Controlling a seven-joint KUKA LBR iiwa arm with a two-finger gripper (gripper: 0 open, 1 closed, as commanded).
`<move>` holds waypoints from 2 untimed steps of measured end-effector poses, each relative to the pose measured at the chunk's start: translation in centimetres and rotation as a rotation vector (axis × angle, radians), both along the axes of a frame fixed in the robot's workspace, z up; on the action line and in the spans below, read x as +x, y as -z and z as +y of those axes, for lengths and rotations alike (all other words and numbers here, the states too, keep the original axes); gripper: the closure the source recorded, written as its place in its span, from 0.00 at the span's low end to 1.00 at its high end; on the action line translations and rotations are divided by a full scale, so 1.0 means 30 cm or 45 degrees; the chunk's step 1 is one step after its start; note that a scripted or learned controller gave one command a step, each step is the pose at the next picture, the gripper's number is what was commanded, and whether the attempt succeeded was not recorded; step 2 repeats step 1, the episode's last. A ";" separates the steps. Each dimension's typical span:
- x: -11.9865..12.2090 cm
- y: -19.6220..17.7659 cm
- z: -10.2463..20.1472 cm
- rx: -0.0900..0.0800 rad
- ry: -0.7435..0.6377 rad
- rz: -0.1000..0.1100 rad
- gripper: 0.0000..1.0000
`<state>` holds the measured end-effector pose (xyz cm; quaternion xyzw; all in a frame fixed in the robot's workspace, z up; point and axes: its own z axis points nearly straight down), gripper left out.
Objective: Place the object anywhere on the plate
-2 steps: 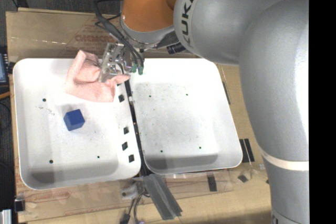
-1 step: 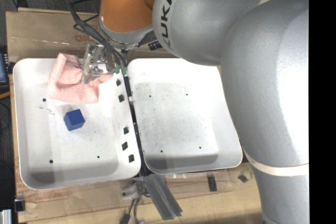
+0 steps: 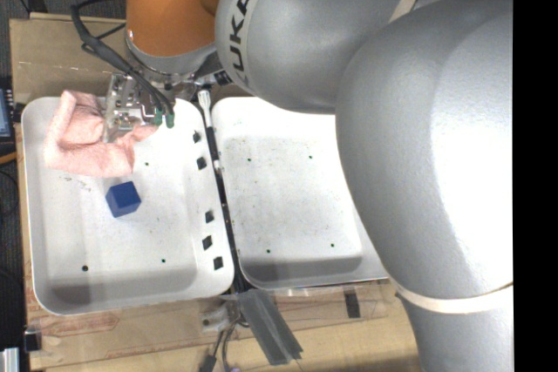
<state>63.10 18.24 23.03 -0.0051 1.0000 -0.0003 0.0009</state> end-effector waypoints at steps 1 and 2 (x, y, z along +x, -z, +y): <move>0.000 0.000 -0.001 0.000 0.000 0.000 0.00; 0.000 0.000 -0.001 0.000 0.000 0.000 0.00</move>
